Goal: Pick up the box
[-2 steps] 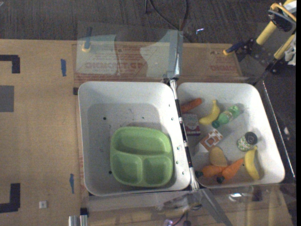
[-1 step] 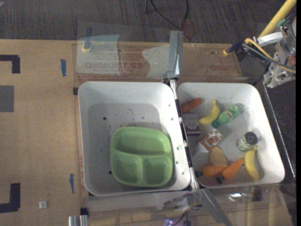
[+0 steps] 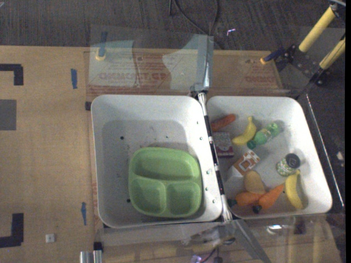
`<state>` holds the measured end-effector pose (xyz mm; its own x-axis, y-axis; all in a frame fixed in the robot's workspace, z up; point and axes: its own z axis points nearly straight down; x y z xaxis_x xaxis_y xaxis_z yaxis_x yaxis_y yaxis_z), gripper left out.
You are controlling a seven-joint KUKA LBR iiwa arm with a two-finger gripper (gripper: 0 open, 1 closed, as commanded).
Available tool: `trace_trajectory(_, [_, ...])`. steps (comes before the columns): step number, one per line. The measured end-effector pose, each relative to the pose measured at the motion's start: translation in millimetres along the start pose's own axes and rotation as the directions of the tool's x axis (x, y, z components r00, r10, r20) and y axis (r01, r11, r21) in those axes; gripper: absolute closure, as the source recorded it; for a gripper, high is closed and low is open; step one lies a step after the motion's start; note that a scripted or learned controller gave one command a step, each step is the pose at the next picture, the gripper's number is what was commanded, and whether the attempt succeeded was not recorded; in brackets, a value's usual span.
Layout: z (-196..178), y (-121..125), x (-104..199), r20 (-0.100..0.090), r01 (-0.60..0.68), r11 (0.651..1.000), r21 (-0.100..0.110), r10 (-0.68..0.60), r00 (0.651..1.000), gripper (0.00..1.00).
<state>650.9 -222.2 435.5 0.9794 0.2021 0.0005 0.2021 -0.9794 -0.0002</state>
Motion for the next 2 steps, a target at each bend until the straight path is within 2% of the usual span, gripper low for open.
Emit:
trace_trajectory(1, [105.0,-0.5,11.0,0.003,0.002,1.0,0.002,-0.002,1.0,1.0])
trace_trajectory(2, [0.0,1.6,9.5,-0.001,0.0,1.0,0.0,0.0,1.0,1.0])
